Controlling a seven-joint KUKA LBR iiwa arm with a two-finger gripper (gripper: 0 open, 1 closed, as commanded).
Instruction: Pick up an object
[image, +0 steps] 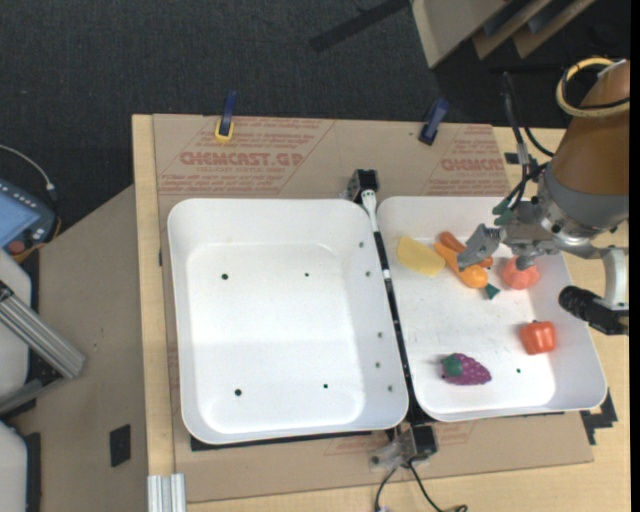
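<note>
Tool (503, 243) hovering low over the far side of the right bin (585, 385), above a cluster of toy food. Finger spread: cannot tell, wrist hardware blocks it. Nothing visibly held.

Likely target: orange piece (474, 275), just below-left of the tool, touching the carrot-like piece (452, 243) whose long axis runs diagonally toward the bin's middle. Red-pink round piece (520, 273) just below-right of the tool, equally close. Yellow block (420, 256) further left, near the divider. Red pepper (538, 337) and purple grapes (466, 370) well apart, toward the near edge.

Left bin (190, 230) beside it on the tabletop (300, 145).

Orange piece: small, rounded, glossy plastic, probably slippery.
</note>
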